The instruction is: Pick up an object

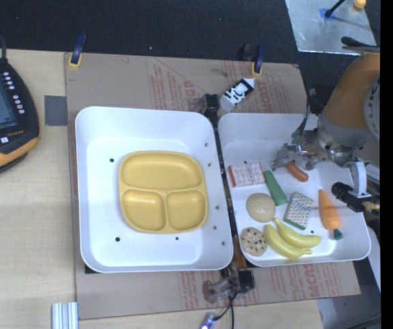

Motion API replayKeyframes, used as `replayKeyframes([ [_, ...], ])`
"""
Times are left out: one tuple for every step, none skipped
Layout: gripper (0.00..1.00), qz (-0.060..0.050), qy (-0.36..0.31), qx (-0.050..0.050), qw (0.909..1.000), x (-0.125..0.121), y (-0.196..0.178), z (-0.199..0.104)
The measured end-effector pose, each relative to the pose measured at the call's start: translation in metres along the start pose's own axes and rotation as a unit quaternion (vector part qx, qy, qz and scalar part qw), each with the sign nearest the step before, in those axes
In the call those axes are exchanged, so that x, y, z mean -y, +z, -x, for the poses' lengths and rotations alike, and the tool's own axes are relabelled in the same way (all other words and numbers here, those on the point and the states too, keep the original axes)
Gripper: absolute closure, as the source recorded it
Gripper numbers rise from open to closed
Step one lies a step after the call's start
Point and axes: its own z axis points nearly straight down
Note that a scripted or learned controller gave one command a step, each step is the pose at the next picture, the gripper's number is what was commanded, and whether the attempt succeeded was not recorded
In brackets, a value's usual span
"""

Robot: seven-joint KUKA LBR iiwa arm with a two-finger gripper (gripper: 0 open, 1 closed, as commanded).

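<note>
Grey arm [350, 132], orange band, metal hand [299, 153].

The grey arm [350, 108] with its orange band leans in from the right, wrist bent low, and its gripper [298, 153] points down and leftward with metal fingers [283, 157] slightly spread.

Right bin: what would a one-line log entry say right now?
arm: over right bin | hand: low, beside sausage | nothing seen held | tray: left bin

Robot lab: teach pendant [1, 118], clamped bench [31, 204]
</note>
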Motion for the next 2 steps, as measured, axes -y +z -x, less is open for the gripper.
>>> replayKeyframes([
  [1.0,0.0,-0.001,0.001,1.0,-0.001,-0.011,0.001],
  [1.0,0.002,-0.002,0.0,1.0,0.001,-0.102,-0.117],
])
